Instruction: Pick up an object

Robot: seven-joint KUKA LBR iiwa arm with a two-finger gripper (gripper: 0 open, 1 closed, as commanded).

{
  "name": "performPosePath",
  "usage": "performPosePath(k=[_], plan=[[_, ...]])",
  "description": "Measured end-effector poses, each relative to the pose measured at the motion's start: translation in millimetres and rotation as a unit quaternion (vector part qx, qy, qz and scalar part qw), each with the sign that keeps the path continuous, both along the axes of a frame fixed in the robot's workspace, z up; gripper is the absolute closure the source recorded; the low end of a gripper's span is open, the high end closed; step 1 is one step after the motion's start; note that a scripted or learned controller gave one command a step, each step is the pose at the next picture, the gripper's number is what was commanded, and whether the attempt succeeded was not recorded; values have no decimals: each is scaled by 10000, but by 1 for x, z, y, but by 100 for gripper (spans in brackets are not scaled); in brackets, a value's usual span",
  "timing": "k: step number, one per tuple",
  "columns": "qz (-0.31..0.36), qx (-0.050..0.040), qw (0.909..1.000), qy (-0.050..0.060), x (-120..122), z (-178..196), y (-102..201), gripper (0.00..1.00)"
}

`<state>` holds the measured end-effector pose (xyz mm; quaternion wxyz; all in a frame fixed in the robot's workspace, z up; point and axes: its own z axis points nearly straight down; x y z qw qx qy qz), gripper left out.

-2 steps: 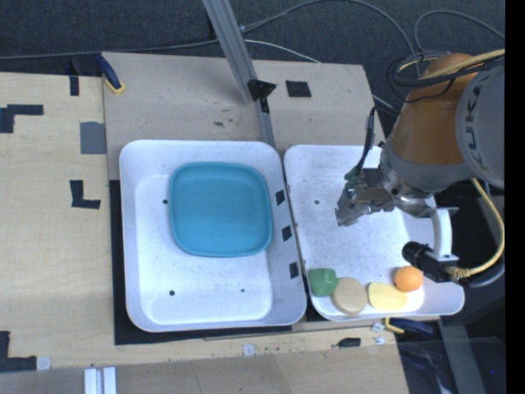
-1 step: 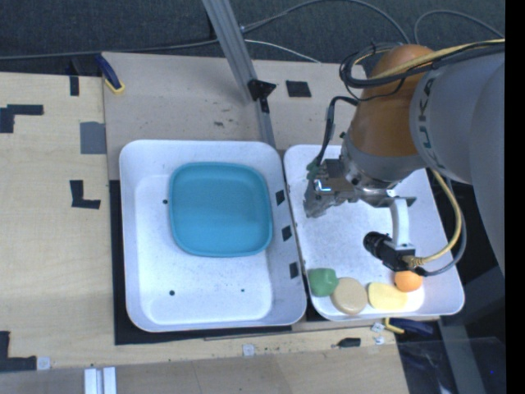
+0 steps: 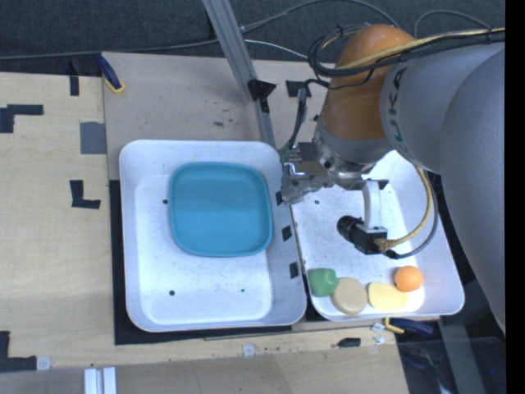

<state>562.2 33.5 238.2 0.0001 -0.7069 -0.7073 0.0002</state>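
Gripper [image 3: 297, 179]: hangs low over the far left corner of the right bin [image 3: 324, 240], close to the strip where the two bins meet; nothing can be seen held in it.
Gripper state: cannot tell whether it is open or closed (the wrist and its metal parts cover the tip from this angle).
Arm [image 3: 459, 130]: grey, reaching in from the right over the far half of the right bin, with the orange band [image 3: 361, 80] just above the wrist.
Green piece [image 3: 321, 281]: small and rounded, at the near left corner of the right bin, well apart from the gripper.
Beige piece [image 3: 349, 295]: round and flat, just beside the green piece, against the near edge of the right bin.
Yellow piece [image 3: 385, 295]: blocky, touching or almost touching the beige piece, also on the near edge.
Orange ball [image 3: 407, 278]: the last in that row, just beside the yellow piece toward the bin's near right corner.
Blue plate [image 3: 220, 209]: square with rounded corners, lying flat in the far half of the left bin [image 3: 143, 245], nearer its right edge than its left.
Left bin, near half: bare white floor with a few small dark specks.
Bench [image 3: 49, 245]: pale wood carrying both bins side by side, with short black tape marks [image 3: 82, 194] to the left of the left bin.
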Motion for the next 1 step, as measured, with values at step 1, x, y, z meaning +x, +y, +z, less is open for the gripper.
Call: performPosePath(k=[1], plan=[[4,1,10000,-2,31,-7,37,100]])
